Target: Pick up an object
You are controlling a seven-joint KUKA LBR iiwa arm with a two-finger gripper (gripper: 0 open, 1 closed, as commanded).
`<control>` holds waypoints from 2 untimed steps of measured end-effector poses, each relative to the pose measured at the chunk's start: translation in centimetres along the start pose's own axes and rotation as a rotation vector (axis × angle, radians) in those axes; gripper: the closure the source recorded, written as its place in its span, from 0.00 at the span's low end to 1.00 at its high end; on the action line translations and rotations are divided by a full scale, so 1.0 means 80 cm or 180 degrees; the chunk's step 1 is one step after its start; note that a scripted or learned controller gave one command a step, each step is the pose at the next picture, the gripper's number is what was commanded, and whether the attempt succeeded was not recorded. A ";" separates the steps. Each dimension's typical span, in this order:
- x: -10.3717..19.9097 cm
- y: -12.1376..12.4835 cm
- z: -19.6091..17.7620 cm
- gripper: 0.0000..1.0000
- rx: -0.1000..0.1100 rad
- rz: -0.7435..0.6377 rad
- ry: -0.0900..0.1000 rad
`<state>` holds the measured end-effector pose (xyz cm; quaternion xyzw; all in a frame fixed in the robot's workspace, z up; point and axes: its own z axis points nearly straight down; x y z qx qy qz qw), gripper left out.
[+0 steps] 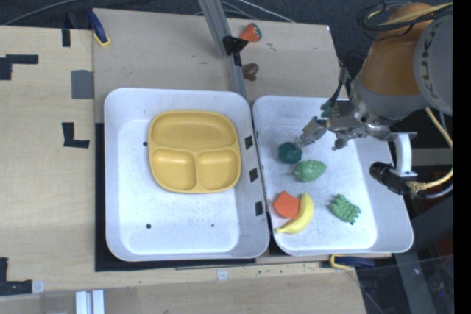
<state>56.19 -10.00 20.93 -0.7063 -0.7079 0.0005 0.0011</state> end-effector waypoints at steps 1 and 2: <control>0.000 0.000 0.000 0.00 -0.0001 0.0001 0.0000; -0.007 0.007 0.074 0.00 0.0017 0.0005 -0.0004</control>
